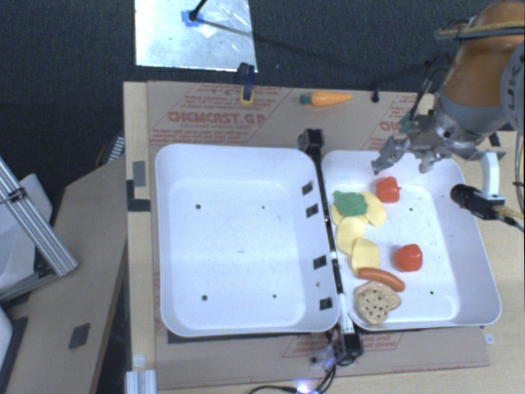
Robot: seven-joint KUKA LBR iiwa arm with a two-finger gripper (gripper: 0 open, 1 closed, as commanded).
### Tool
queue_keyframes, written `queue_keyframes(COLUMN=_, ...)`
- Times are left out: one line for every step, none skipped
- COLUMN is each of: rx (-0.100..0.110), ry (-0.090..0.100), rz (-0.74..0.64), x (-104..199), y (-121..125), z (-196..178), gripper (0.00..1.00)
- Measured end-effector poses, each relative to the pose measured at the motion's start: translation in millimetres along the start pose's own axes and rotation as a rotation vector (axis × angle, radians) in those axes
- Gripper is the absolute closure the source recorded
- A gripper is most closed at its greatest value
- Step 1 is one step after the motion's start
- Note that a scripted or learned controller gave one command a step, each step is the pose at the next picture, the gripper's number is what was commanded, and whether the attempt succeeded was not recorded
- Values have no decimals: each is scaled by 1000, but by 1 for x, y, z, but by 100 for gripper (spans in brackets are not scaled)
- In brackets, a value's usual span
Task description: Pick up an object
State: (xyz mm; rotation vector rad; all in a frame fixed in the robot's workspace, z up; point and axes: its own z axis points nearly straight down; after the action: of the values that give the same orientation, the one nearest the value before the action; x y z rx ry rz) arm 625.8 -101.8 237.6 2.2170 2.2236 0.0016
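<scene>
My gripper (404, 164) hangs open over the back of the right bin (459, 245), its two fingers spread apart with nothing between them. A red tomato-like toy (388, 190) lies just below the fingers. Further along the bin's left side sit a green leafy piece (350, 203), several yellow pieces (358, 235), a red-orange sausage (381, 279) and a brown cookie (376, 304). Another red toy (408, 258) rests near the bin's middle.
The left bin (238, 236) stands beside the right one, with black clips along the shared rim (321, 228). An orange carrot toy (326, 99) lies on the board behind the bins. A shiny sheet (195, 23) lies at the back.
</scene>
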Motion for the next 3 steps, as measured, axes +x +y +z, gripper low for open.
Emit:
queue_keyframes(rx=-9, ry=-2, rz=1, x=-34, y=42, z=114, gripper=0)
queue_keyframes(rx=-4, ry=-1, rz=0, x=-33, y=40, z=105, gripper=100)
queue_keyframes(rx=-7, ry=-1, rz=3, x=-29, y=-25, z=-46, gripper=100)
